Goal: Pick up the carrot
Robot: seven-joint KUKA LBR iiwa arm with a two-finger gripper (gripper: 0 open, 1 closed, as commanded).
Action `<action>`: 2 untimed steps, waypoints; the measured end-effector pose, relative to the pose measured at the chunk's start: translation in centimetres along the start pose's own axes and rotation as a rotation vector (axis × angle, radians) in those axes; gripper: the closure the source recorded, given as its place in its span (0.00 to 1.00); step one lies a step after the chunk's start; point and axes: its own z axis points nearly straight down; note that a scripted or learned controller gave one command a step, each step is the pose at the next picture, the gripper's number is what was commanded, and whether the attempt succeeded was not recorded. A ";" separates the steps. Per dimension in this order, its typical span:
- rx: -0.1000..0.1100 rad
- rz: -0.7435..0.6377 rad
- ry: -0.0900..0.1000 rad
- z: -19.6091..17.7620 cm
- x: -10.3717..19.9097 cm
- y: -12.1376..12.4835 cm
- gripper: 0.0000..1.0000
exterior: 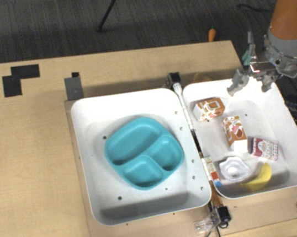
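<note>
My gripper (250, 82) hangs over the far rim of the right bin (288, 121), under the arm's orange band. Its two fingers are spread, so it is open, and nothing sits between them. I cannot pick out a carrot shape among the items in the right bin. A small orange object (212, 35) lies at the far edge of the bench, beyond the bins and left of the gripper. It is too small to tell what it is.
The right bin holds a brown-and-white carton (209, 109), a second small carton (233, 128), a milk carton (263, 149), a white cup (233, 168) and a yellow banana (258, 177). In the left bin (89, 152) lies a teal divided plate (143, 152).
</note>
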 end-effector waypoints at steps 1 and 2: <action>0.006 0.130 0.003 5.3 6.1 -3.6 0.00; 0.007 0.290 0.003 6.1 12.0 -7.6 0.00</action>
